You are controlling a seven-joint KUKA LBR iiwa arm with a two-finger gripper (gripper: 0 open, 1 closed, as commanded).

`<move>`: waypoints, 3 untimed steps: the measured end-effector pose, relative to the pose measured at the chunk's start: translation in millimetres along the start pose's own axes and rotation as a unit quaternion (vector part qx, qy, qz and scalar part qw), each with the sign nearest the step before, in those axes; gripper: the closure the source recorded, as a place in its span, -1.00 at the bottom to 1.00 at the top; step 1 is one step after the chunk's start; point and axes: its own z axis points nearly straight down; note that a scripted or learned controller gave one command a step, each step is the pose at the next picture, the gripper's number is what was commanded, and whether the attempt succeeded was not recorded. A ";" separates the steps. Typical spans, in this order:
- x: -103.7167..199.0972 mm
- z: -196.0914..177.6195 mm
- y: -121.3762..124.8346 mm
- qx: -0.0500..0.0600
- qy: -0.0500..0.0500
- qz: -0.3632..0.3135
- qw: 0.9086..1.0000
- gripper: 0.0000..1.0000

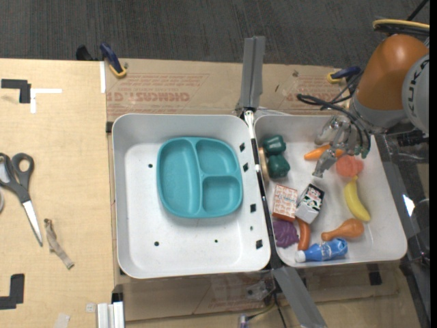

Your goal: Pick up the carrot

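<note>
We see the gripper (332, 157) low in the far part of the right bin (389, 251), its tip at the right end of the carrot (315, 154), which lies flat near the far wall, pointing left. Whether it is released or clenched we cannot tell, since the wrist hides that part; we do not see the carrot lifted. To do this step well, we judge that the grasp should straddle the carrot across its width near the middle, not at its thin tip, and close fully before any lift. The carrot looks small and smooth, so a hold at one end would likely let it swing or slip. A straight rise is the safest path. Just right of the gripper sits a pink disc (350, 166), with a banana (356, 201) nearer to us; a sideways drift could knock either. A green dumbbell (275, 156) lies to the left, apart from the carrot, and a small carton (311, 202) sits nearer, below the gripper. The far wall is close behind the carrot, leaving little room on that side. Open floor lies between the carrot and the dumbbell. The left bin (130, 203) holds a teal plate (200, 176).
</note>
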 end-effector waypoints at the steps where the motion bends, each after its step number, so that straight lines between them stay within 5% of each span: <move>1: -1.7 -11.4 0.7 0.000 -0.003 -0.001 1.000 1.00; 2: 44.0 0.7 -25.4 -0.001 0.001 -0.391 0.920 1.00; 3: 70.7 -88.5 -11.2 -0.001 0.000 -0.408 0.913 1.00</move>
